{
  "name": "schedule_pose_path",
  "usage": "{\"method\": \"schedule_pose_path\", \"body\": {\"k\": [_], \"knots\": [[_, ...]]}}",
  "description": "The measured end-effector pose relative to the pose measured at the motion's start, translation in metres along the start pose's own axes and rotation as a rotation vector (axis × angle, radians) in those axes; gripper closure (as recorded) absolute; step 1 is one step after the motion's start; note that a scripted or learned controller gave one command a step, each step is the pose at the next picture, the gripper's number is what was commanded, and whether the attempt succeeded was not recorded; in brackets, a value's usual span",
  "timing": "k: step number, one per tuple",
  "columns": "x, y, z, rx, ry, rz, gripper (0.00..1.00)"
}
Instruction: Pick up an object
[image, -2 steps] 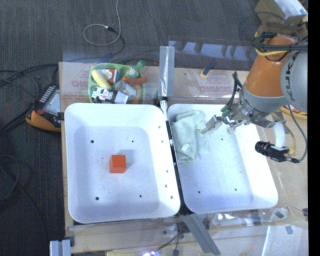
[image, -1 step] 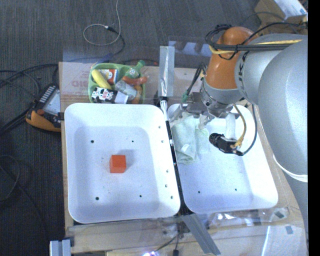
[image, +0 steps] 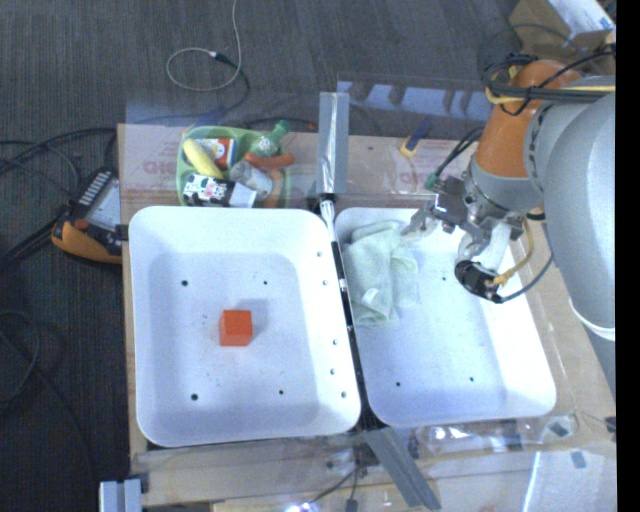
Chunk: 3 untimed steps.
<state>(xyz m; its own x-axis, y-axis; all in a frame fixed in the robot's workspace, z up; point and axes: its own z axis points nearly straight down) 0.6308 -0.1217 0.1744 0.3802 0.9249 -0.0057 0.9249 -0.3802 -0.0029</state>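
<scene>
An orange-red cube (image: 236, 327) lies alone near the middle of the left white bin (image: 160, 240). A crumpled pale green cloth (image: 382, 270) rests against the left wall of the right white bin (image: 500, 390), in its back half. My gripper (image: 432, 217) hangs low over the back edge of the right bin, just beyond the cloth's upper right corner. The wrist and the orange band (image: 510, 120) rise behind it to the right. A black looped cable (image: 477, 277) dangles from the wrist over the bin floor.
A green basket (image: 232, 165) of small toys stands behind the left bin. An upright metal post (image: 333, 140) rises at the back between the bins. An orange handheld device (image: 85, 238) and loose cables lie on the floor to the left.
</scene>
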Motion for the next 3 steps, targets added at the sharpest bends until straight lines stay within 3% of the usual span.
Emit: {"method": "schedule_pose_path", "body": {"k": [1,2,3], "knots": [[-0.009,-0.021,0.079,-0.006,0.006,-0.135,0.0],[-0.083,-0.044,-0.019,-0.001,0.001,0.024,0.0],[-0.013,-0.05,0.081,-0.005,0.003,0.159,0.0]]}}
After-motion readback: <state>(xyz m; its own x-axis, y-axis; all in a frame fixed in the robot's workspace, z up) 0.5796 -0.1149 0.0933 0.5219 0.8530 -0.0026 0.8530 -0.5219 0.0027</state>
